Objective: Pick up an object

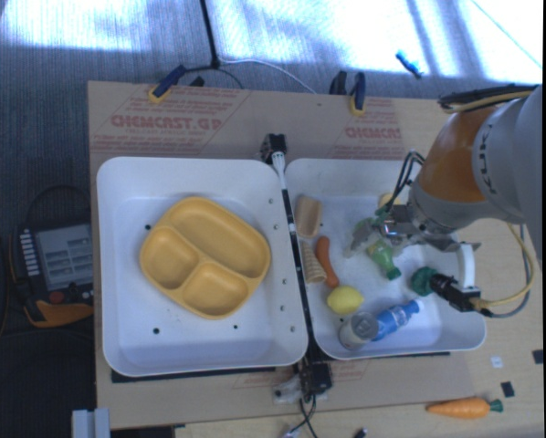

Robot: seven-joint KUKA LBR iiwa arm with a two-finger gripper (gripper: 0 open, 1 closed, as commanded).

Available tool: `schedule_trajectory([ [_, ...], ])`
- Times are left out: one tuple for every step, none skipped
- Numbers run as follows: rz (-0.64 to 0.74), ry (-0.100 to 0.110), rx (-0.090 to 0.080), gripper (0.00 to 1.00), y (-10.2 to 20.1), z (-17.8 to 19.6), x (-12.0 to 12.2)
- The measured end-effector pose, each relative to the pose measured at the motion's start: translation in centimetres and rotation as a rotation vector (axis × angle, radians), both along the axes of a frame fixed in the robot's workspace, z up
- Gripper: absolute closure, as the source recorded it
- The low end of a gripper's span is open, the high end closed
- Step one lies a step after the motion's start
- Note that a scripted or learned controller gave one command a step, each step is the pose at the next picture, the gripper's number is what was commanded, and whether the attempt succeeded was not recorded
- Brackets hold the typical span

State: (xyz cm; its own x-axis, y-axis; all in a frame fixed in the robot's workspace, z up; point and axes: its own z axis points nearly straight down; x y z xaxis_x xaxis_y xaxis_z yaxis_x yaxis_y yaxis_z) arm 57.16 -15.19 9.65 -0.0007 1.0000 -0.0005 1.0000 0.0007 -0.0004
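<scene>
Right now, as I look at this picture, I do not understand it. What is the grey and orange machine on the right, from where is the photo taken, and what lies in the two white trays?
The grey machine with an orange band is a robot arm. It reaches in from the right, and its two-finger gripper sits low in the right shallow white bin. A single fixed camera above the bench takes the picture, looking down at a slant.

The left shallow white bin holds a yellow plastic plate with three compartments. The right one holds a round yellow lemon, a small clear plastic bottle with a blue label, an orange toy carrot, a green object close to the gripper and a few other small things. Another orange carrot lies on the bench outside the bins.

I cannot tell whether the gripper holds anything.
</scene>
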Motion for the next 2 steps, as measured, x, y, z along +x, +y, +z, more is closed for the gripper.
schedule_trajectory([
  [0.0,-0.002,-0.003,1.0,-0.1,1.1,0.0],
  [0.001,-0.002,0.0,1.0,6.6,12.2,0.8],
])
